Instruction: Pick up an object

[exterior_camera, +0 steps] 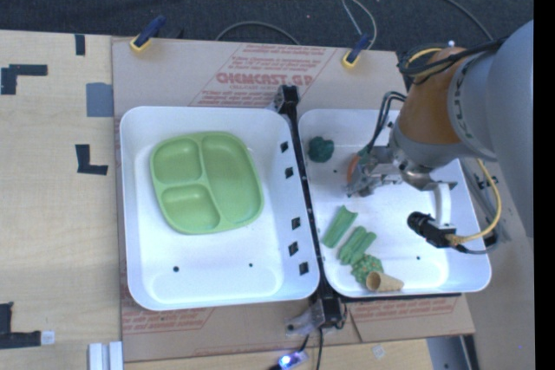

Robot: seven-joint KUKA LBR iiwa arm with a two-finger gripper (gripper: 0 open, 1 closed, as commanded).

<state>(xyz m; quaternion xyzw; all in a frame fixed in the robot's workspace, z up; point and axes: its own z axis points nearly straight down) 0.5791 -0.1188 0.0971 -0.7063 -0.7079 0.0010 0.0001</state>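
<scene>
- Camera view: the gripper is low in the right bin, in its upper middle part, with the grey arm coming in from the right.
- A small orange-red object shows at the fingertips, touching them or nearly so. Whether it sits between the fingers or just beside them I cannot tell, and how far they are parted is hidden by the wrist.
- Other candidates in the same bin: a dark green lump to the upper left of the gripper, near the bin divider; two green pods below the gripper, long axes slanting from lower left to upper right; a green leafy piece with a tan cone near the bottom edge.
- The left bin holds a green compartment tray, well apart from the gripper.
- Judgement: the orange-red piece is nearest, so the grasp turns on whether it lies between the fingers.
</scene>
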